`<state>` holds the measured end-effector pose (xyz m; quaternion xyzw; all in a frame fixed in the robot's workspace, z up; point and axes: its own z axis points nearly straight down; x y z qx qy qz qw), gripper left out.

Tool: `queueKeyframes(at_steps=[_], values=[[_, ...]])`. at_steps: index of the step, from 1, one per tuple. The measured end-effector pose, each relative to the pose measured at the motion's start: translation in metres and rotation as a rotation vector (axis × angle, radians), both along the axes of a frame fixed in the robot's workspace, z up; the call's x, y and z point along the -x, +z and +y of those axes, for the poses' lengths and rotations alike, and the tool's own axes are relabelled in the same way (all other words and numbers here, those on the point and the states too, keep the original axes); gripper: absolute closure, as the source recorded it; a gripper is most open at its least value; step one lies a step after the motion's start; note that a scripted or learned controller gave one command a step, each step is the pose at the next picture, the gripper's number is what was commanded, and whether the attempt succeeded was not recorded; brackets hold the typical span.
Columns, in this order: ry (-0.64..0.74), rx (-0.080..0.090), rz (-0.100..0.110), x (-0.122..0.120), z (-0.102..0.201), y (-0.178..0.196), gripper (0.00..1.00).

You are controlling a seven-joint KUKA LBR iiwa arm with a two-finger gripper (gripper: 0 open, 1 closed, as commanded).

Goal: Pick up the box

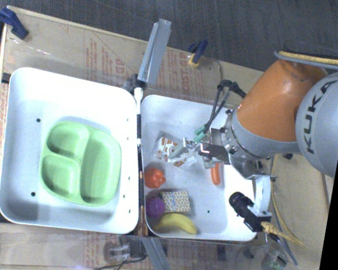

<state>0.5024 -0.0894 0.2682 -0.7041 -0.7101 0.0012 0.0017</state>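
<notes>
A small box (175, 199) with a yellow and white checked pattern lies flat in the right bin (225, 222), near its front. My gripper (184, 152) hangs over the middle of that bin, reaching in from the right under the orange wrist band. It sits well behind the checked box and apart from it. Its tip is right next to a small white and red carton (165, 148); I cannot tell whether it touches the carton.
Around the box lie a red tomato (154, 176), a purple fruit (155, 206) and a banana (178, 224). An orange carrot (216, 174) lies under the wrist. The left bin (27, 93) holds a green divided plate (83, 162).
</notes>
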Motion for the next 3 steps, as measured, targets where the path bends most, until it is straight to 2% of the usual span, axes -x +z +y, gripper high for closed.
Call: queueKeyframes(at_steps=[1,2,3], values=[[0.109,0.0,0.002,-0.026,-0.033,-0.065,0.0],[-0.009,0.006,-0.025,-0.072,-0.041,-0.156,0.0],[0.028,0.007,-0.03,-0.137,-0.048,-0.162,0.0]])
